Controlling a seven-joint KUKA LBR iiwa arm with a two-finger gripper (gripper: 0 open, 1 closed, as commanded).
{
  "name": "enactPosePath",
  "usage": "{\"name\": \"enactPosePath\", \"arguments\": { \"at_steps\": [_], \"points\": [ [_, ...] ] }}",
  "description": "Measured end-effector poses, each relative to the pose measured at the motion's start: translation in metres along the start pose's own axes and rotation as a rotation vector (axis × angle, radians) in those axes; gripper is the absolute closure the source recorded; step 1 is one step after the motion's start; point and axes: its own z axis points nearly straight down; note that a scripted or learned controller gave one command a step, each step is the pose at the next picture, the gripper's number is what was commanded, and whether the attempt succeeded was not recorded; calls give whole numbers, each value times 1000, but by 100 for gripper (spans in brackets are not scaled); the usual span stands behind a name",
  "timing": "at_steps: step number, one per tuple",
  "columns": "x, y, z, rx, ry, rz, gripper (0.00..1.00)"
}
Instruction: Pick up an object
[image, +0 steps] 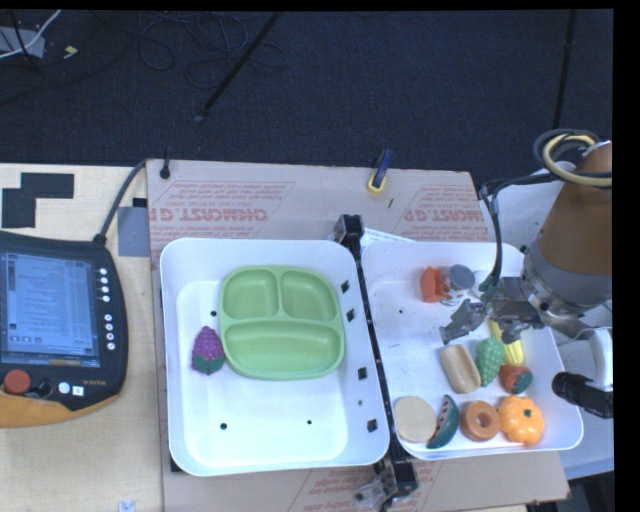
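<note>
My gripper (470, 320) hangs over the middle of the right bin (400, 262), on the grey arm with the orange band (585, 220) that comes in from the right. Just below it lie a hot dog (460, 367), a green vegetable (490, 358) and a yellow corn cob (513, 348). Up and to its left sit an orange-red toy (432, 284) and a small grey cup (460, 277). Nothing is visibly held in the gripper.
Along the right bin's front edge lie a round bun (412, 418), a watermelon slice (444, 422), a donut (480, 420), an orange pumpkin (521, 418) and a red fruit (516, 378). The left bin (190, 420) holds a green divided plate (282, 322) and purple grapes (207, 350). A teach pendant (55, 315) lies at far left.
</note>
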Motion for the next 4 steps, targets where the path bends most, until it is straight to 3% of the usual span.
{"name": "enactPosePath", "arguments": {
  "at_steps": [1, 3, 4],
  "points": [
    [0, 2, -4, -9, -1, -1, 0],
    [5, 4, 123, -3, 0, -1, 0],
    [5, 5, 153, -14, -3, 0, 0]
  ]
}}
